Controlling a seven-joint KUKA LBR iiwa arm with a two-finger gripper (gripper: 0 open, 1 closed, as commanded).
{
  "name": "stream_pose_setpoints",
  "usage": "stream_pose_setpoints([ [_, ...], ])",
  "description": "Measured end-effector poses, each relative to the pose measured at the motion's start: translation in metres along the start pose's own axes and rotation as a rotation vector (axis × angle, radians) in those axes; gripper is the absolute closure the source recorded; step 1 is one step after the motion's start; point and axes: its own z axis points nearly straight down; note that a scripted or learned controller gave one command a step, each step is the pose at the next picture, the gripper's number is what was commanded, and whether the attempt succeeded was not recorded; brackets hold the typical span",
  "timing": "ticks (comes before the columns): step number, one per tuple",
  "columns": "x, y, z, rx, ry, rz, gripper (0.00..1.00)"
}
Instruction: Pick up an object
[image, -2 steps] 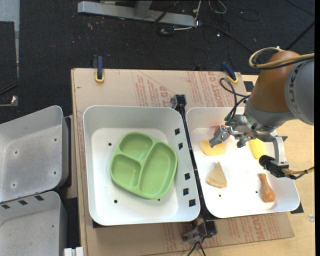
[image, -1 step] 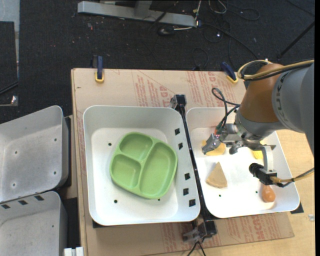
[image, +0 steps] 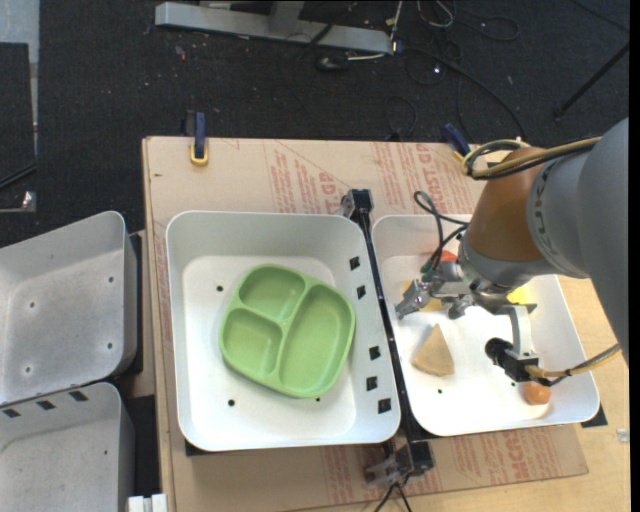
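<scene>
My gripper (image: 436, 304) hangs over the middle of the right bin (image: 570, 350), its two metal fingers (image: 412, 299) spread open with nothing between them. A tan wedge-shaped piece (image: 433, 352) lies on the bin floor just below the fingertips, apart from them. A small orange ball (image: 537, 393) rests near the bin's front right corner. A yellow item (image: 518, 295) peeks out from under the wrist, and a small red-orange item (image: 447, 257) shows behind it. The arm hides the rest of the bin's back right.
The left bin (image: 190, 330) holds a green divided plate (image: 288, 329). A black ridge (image: 378, 300) separates the two bins. A black cable end (image: 500, 352) hangs by the orange ball. White panels (image: 60, 300) lie off the bench at left.
</scene>
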Motion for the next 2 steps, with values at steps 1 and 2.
stream_pose_setpoints([
  [1,0.000,0.001,-0.012,-0.002,0.000,0.001,1.00],
  [2,0.005,0.002,-0.074,-0.007,-0.001,-0.003,1.00],
])
